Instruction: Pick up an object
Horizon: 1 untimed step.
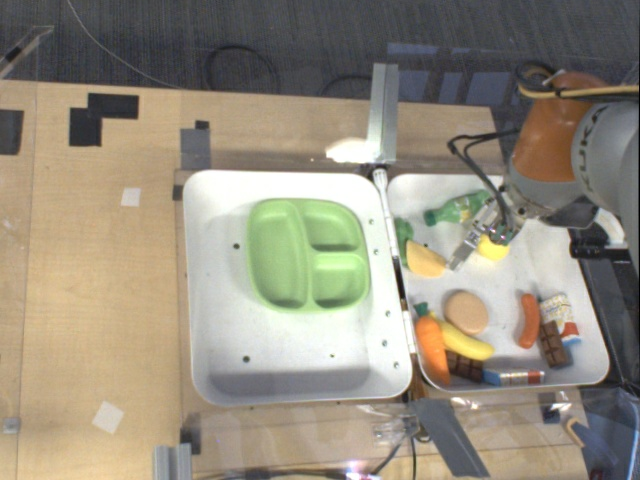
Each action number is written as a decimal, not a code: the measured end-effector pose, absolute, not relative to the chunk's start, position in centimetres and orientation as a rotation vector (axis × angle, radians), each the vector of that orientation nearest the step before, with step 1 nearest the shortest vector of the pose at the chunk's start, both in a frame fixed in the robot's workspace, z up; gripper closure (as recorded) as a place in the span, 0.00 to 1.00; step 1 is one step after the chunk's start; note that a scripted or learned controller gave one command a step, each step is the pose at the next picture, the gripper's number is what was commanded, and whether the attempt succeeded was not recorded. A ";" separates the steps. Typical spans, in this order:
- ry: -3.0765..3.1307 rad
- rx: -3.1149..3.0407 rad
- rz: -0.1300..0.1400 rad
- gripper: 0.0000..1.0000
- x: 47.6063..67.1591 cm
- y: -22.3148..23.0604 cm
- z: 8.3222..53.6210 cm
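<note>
Hovering: end effector [478, 243] | yellow object [493, 247] touching (right bin [590, 368])

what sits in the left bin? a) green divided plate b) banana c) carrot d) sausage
a: the green divided plate lies alone in the left bin, while the carrot, banana and sausage all lie in the right bin.
</note>
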<state>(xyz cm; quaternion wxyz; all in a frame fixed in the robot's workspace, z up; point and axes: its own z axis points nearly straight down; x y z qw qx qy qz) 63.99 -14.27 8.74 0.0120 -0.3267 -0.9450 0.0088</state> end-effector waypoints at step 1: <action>-2.942 -1.119 0.003 0.00 63.0 -14.1 8.7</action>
